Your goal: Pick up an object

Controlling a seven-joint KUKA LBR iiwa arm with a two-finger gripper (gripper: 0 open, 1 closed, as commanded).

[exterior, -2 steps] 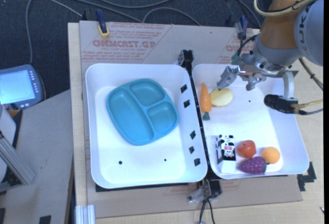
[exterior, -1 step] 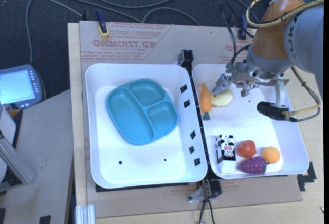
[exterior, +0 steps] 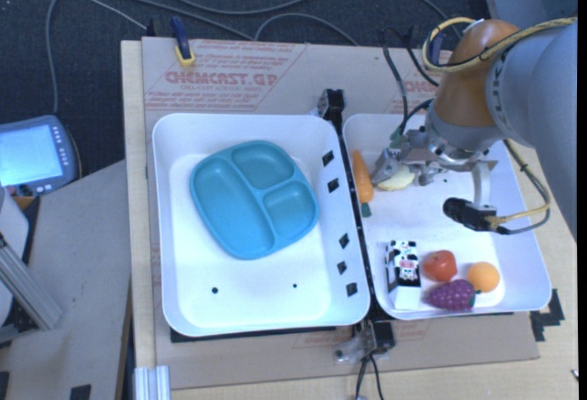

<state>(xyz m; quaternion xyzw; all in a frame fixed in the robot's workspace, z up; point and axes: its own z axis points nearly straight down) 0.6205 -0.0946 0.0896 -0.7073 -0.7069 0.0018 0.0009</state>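
The right bin holds several small things. My gripper hangs low over the bin's far left part, under the grey arm with its orange band. A pale yellow piece lies right at the gripper's tip, partly covered by it, and whether it is gripped cannot be seen. An orange carrot lies along the bin's left wall, just left of the gripper. Near the front edge sit a black-and-white cow toy, a red tomato, an orange and purple grapes.
In the left bin lies a blue divided plate. A black plug on a yellow cable hangs from the arm over the middle of the right bin. Black clips mark the wall between the bins.
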